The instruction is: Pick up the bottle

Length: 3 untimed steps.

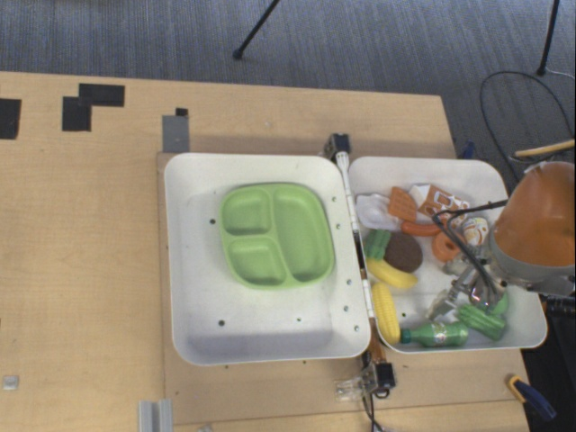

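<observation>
You're in the approach step: the gripper (pixel 447 302) hangs at lower right of the frame, just above the bottle (pixel 436 335), which lies along the right bin's (pixel 531 329) bottom edge. Whether it is spread or pressed together, I cannot tell. Next, descend and straddle the bottle.

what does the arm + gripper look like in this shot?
The arm shows a bulky rounded orange section over a grey collar. A thin black cable loops across it toward the right bin. The gripper is small, metallic silver-grey, with slim fingers.
</observation>
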Each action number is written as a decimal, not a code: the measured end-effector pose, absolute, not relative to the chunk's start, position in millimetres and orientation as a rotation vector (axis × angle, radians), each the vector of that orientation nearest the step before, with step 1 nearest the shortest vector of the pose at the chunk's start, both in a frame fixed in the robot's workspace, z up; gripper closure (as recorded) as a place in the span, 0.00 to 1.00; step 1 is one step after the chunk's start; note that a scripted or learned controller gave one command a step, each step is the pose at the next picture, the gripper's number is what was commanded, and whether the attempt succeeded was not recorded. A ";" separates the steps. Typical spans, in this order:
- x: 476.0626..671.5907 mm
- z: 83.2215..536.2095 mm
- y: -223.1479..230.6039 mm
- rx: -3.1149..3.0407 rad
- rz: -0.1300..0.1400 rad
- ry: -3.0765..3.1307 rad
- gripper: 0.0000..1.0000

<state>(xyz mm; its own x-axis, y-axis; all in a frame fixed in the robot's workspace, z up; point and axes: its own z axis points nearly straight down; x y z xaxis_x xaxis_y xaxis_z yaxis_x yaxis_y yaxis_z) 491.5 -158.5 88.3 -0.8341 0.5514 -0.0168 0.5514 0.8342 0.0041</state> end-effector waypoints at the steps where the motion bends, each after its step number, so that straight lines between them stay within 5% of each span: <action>1: 493.4 99.5 -157.3 0.900 0.002 2.988 1.00; 2: 487.5 98.5 -108.3 0.856 0.002 3.021 1.00; 3: 559.8 88.1 -82.9 0.652 0.001 3.063 1.00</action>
